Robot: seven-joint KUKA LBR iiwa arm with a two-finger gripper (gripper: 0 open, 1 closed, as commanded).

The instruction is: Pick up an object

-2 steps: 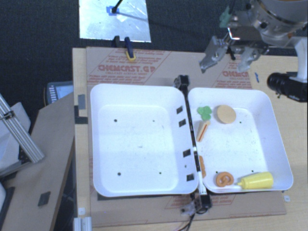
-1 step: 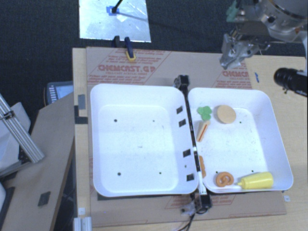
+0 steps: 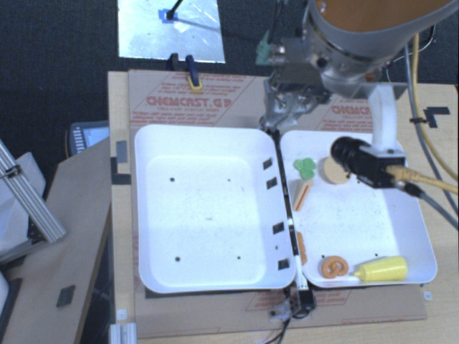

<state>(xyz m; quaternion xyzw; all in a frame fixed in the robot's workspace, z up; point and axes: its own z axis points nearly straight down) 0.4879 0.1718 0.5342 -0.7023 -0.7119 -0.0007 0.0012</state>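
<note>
Where the bins meet, the tool (image 3: 276, 120) seemingly hovers at the rim.

A robot lab: arm (image 3: 358, 20) over two bins (image 3: 154, 213) on a cardboard-covered bench (image 3: 186, 99); loose cables (image 3: 430, 185); aluminium rail (image 3: 29, 199).

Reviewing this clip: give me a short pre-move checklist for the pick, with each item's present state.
1. Objects available in the right white bin: ok; small green toy piece, thin orange stick, round tan disc, orange ring, yellow squeeze bottle.
2. End effector above a target: not ok; it sits at the bins' far edge near the divider.
3. Object between fingers: cannot tell.
4. Targets unobstructed: not ok for the disc, partly covered by the black camera module.
</note>
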